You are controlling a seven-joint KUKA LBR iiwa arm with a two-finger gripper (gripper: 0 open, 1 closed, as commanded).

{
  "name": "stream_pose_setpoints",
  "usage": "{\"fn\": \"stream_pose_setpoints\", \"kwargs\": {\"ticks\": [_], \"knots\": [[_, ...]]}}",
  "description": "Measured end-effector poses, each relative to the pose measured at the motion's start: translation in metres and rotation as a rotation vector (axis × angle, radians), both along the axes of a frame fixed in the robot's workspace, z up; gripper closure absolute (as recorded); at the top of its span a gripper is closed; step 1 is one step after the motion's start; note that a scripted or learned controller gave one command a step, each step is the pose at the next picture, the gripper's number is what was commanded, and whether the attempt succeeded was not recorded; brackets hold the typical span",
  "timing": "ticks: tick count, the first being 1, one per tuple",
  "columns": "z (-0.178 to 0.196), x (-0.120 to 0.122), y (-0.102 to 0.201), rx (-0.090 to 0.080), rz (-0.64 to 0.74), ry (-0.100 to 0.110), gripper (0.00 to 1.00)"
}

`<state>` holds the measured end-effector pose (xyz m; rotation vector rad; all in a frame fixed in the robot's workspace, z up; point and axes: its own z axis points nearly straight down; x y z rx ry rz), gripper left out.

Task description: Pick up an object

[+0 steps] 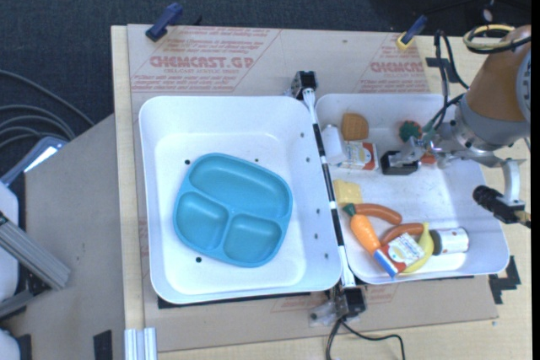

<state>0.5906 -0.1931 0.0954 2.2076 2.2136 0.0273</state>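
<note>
white right bin (494, 253), pincer (400, 162) low inside, grip state unclear, carrot (365, 230) well apart below

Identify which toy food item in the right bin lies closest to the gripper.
The small green piece near the bin's far wall, just beside the gripper. The brown cookie, carrot and banana all lie farther off.

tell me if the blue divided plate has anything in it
Empty. The blue plate lies flat in the left bin, and all three of its sections show bare blue. The toy food sits in the right bin.
</note>
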Motion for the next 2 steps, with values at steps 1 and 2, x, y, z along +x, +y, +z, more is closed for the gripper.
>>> {"fn": "stream_pose_setpoints", "kwargs": {"ticks": [1,2], "knots": [[0.0126,0.0022,-0.0009,-0.006,0.001,-0.008,1.00],[0.0134,0.0023,-0.0018,-0.007,0.000,-0.009,0.00]]}}
